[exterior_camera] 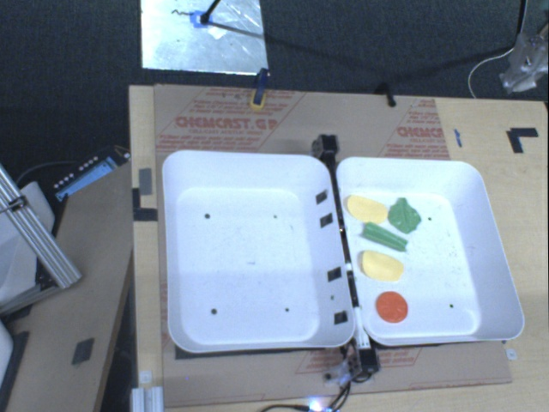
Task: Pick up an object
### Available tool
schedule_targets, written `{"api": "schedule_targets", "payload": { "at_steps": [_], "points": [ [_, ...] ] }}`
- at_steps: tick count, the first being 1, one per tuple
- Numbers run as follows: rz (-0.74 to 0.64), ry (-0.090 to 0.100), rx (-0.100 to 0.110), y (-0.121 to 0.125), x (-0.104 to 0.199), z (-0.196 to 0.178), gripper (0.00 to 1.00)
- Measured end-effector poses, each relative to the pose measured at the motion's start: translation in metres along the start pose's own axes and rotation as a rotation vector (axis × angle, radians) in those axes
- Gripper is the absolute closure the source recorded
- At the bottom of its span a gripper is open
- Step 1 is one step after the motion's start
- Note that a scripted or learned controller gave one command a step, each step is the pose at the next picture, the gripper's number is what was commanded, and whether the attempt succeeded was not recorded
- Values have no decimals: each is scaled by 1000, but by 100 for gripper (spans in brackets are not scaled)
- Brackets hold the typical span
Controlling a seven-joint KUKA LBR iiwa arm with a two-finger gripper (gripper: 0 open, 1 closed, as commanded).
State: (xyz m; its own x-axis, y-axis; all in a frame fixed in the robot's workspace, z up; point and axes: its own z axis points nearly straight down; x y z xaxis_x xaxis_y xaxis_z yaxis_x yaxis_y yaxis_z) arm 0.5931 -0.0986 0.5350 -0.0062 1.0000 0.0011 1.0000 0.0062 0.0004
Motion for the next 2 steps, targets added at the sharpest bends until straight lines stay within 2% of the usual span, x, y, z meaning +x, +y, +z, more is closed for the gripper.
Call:
{"api": "schedule_targets", "payload": {
  "at_steps": [1, 2],
  "points": [
    [-4, 1, 9, 6, 78, 126, 100],
    [11, -5, -4, 35, -21, 119, 100]
  ]
}}
